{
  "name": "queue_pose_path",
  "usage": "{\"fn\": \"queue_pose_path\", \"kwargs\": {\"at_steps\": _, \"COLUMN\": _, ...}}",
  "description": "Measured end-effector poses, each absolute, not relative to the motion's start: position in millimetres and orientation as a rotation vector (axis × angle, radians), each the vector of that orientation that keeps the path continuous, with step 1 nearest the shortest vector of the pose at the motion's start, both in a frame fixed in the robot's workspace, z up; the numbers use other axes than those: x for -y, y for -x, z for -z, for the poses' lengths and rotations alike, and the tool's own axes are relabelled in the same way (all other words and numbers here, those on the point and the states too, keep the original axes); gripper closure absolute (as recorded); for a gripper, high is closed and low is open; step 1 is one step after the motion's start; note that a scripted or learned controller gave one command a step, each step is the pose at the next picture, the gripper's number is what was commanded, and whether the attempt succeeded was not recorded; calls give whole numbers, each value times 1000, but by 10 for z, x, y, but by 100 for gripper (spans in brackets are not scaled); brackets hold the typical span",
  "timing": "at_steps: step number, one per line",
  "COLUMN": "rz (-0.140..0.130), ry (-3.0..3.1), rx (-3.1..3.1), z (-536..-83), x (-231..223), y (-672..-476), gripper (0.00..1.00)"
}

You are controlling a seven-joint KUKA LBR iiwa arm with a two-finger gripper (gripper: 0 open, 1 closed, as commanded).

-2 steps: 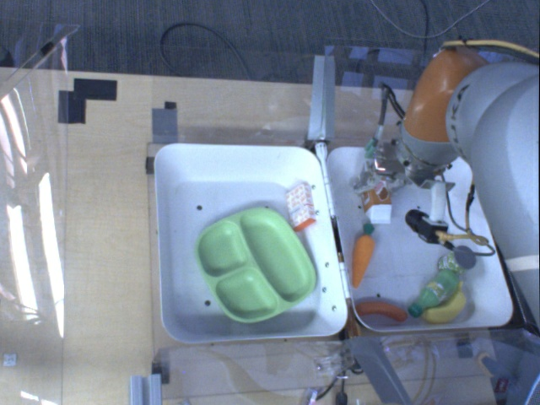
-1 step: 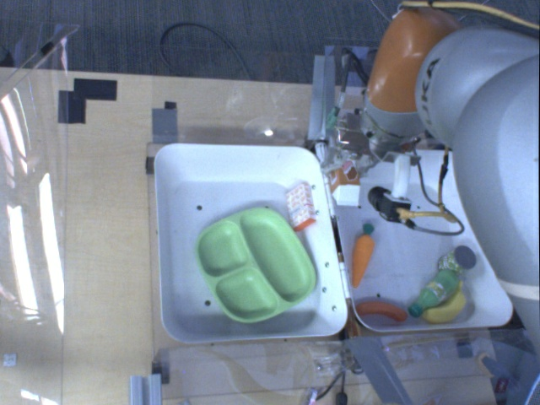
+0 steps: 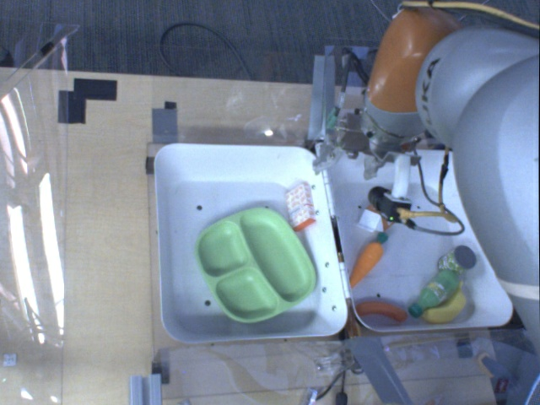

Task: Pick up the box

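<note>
1. Camera view: the arm stands above and to the right of the green plate. Its bulk covers ground on that side, so a descent there would be hard to check.
2. The left bin carries the plate, and the right bin lies just past the plate's right edge. Their shared wall runs between the plate and the hand. Judged risk: the hand clips that wall when crossing over.
3. The plate takes up most of its bin floor, leaving little room to approach beside it.
4. The hand hovers up and right of the plate, over the right bin's near corner and well apart from the target. Whether it is released or clenched, I cannot tell.
5. A bottle and a carrot lie right of the plate. They are distractors if the hand drops straight down.
6. The box lies just off the plate's upper-right rim, between the rim and the wall. Whether it touches the rim is unclear. Judged risk: the tight gap means a grasp jams, or shoves the box away.
7. A white piece lies right of the plate and could be mistaken for the target.
</note>
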State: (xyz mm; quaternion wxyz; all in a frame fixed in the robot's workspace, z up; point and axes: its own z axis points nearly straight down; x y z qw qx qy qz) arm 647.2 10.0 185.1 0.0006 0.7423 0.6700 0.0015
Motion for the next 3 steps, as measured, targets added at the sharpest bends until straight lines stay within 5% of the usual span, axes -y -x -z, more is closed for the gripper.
{"fn": "queue_pose_path", "kwargs": {"at_steps": 1, "rz": -2, "ry": -2370, "rx": -2062, "z": -1839, "x": -3, "y": -5869, "gripper": 0}}
{"fn": "queue_pose_path", "kwargs": {"at_steps": 2, "rz": -3, "ry": -2190, "rx": -2251, "z": -1847, "x": -229, "y": -6579, "gripper": 0}}
{"fn": "queue_pose_path", "kwargs": {"at_steps": 3, "rz": -3, "ry": -2189, "rx": -2251, "z": -1847, "x": -230, "y": -6579, "gripper": 0}}
